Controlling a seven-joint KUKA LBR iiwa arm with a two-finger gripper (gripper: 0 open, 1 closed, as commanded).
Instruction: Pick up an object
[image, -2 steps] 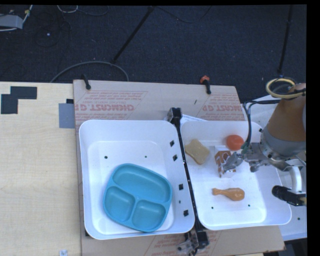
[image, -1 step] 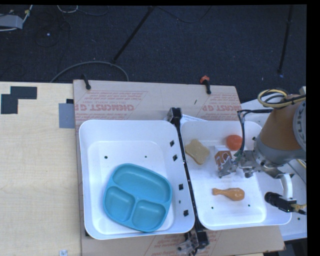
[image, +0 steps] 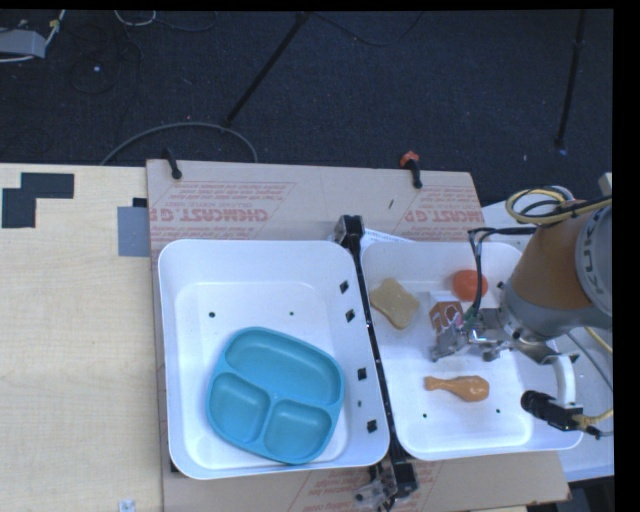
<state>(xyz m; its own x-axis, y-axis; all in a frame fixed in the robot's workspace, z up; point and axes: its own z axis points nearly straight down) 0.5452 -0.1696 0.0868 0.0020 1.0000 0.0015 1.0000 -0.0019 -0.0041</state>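
Observation:
The right bin holds a tan bread-like piece, a brown-red item, an orange round object and a tan drumstick-shaped toy. My gripper hangs low in this bin, just below the brown-red item and above the drumstick. The arm's orange band sits to its right. Nothing shows between the fingers.
The left bin carries a blue divided tray. A black divider runs between the two bins. Cardboard lies behind them, and cables loop at the right.

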